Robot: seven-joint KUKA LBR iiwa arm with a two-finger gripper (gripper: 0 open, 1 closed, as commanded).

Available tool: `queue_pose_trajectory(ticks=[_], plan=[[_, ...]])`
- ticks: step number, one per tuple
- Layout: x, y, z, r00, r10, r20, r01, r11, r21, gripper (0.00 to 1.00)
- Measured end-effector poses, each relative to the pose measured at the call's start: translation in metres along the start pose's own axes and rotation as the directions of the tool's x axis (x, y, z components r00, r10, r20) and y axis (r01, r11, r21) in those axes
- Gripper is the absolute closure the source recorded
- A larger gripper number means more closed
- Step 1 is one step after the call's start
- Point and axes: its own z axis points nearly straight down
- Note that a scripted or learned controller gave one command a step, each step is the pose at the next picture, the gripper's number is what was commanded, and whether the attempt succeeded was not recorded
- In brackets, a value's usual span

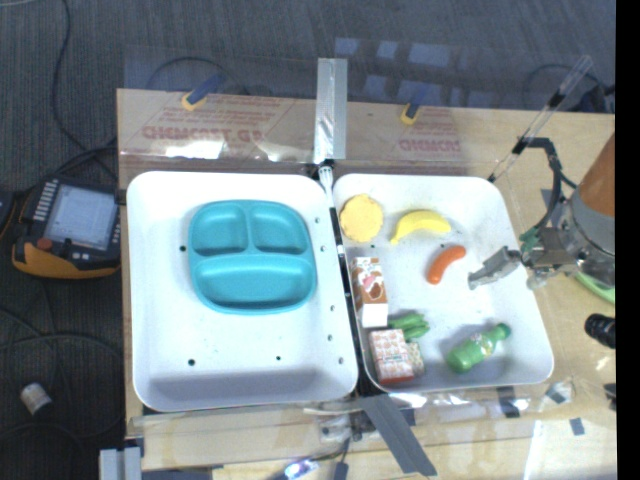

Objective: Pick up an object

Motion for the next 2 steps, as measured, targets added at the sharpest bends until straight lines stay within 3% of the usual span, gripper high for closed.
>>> queue_pose_trajectory(ticks=[1, 2], plan=[[0.015, 0.043, 0.062, 0.996, -0.093, 0.002, 0.093, 0.996, 0.001, 0.00], [0.020, 0.087, 0.137, 0.998, -0.064, 0.004, 0.064, 0.998, 0.000, 0.00]])
